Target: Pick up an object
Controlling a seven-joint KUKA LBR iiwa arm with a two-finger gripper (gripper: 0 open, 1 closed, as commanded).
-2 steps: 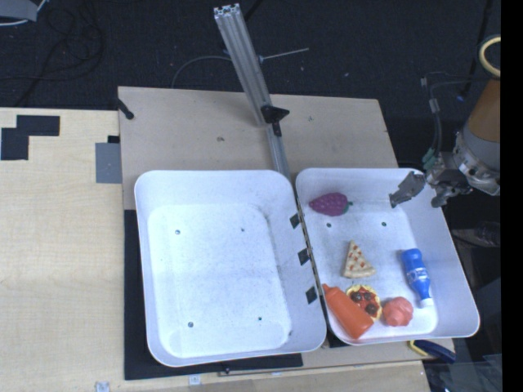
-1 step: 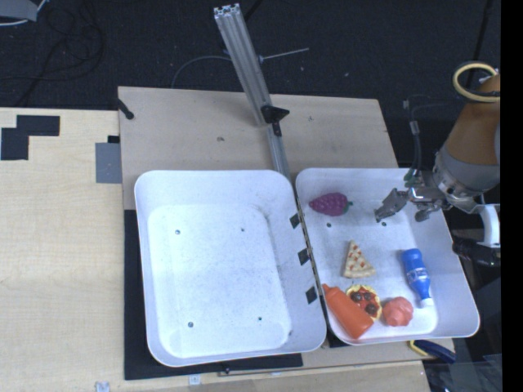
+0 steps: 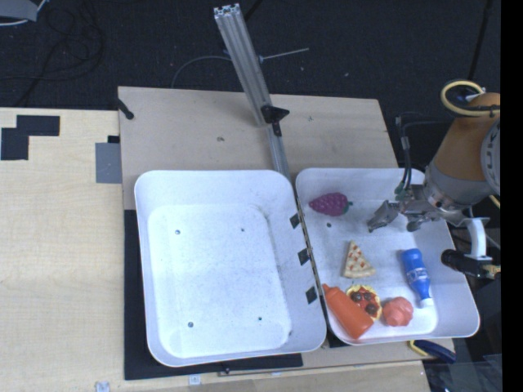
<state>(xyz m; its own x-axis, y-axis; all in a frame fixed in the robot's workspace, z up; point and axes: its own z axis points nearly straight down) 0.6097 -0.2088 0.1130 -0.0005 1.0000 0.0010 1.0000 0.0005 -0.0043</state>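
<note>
From above, the right bin [image 3: 315, 188] held all the things. A purple bunch of grapes [image 3: 330, 203], knobbly and dark, lay near its far left corner. A wedge of pizza [image 3: 356, 260], pale crust with red dots, sat about the middle. A blue bottle [image 3: 416, 275] with a white band lay on its side toward the right edge, cap pointing to the near edge. Along the near edge lay an orange carrot [image 3: 346, 313] by the left wall, a small round pizza-like piece [image 3: 364, 297] touching it, and a pinkish-red ball [image 3: 397, 311] just beside that.

The gripper [image 3: 395, 217] hung over the far right part of that bin, its grey fingers spread apart with nothing between them, clear of the grapes and the bottle. The grey arm [image 3: 462, 158] with its orange band came in from the right.

The left bin [image 3: 155, 194] stood alongside, touching at black clips. Both rested on a light wooden bench [image 3: 188, 129], with a slanted metal bar [image 3: 245, 64] behind and dark floor with cables beyond.
</note>
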